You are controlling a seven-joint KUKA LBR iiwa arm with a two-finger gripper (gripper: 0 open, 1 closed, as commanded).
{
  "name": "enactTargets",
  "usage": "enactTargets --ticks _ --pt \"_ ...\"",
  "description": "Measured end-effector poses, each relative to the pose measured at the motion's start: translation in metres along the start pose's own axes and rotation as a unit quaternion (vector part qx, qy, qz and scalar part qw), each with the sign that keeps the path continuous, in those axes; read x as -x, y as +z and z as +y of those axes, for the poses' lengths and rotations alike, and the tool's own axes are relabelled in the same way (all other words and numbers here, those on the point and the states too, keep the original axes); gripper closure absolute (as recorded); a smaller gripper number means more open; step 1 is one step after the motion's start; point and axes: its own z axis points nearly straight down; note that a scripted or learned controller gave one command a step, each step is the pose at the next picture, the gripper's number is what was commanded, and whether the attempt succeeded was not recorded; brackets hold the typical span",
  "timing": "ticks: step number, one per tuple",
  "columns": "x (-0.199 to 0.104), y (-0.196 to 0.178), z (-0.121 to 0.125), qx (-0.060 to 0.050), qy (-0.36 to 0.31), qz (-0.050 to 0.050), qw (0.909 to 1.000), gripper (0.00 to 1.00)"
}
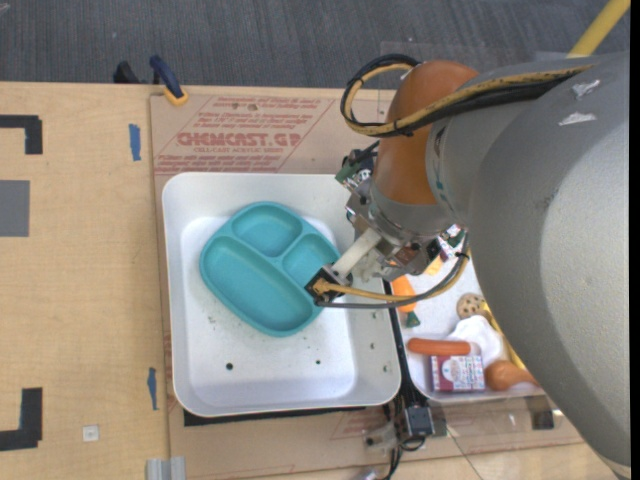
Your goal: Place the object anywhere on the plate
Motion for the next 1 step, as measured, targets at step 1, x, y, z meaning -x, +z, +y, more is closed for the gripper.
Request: enactTargets --ticks 1 --pt "-0.042 -0.0573 -0.0419 0.005 -0.017 0.003 0.9998 1.0"
